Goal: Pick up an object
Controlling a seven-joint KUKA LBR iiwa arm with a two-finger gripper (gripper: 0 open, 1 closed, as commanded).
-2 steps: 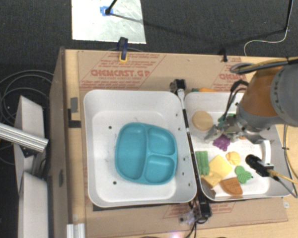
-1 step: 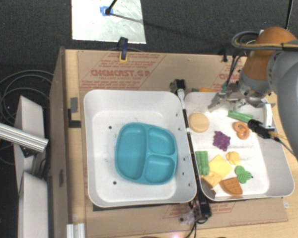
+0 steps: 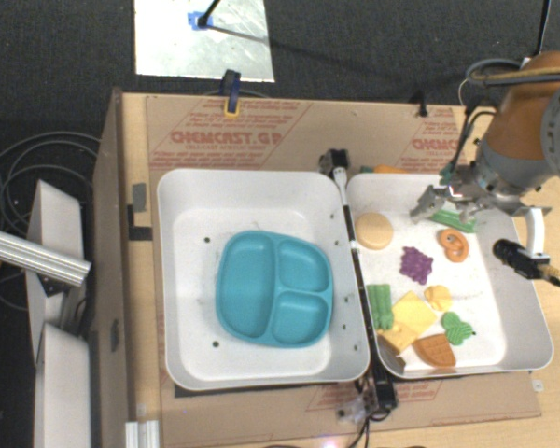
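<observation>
Gripper [image 3: 448, 203]: hangs at 12 o'clock of the right bin [image 3: 532, 343]; open or closed cannot be told.
Nearest target: green piece [image 3: 455, 219], directly beneath the gripper, touching or apart unclear.
Step judged: closing in for a grasp.
Advice: descend straight, straddle the green piece, keep off the pretzel [image 3: 454, 245] at 5 o'clock.
Count, right bin: one bun [image 3: 374, 230], one grape bunch [image 3: 415, 264], one pretzel, about five further toys at 6 o'clock.
Count, left bin [image 3: 182, 250]: one blue tray [image 3: 273, 287].
</observation>
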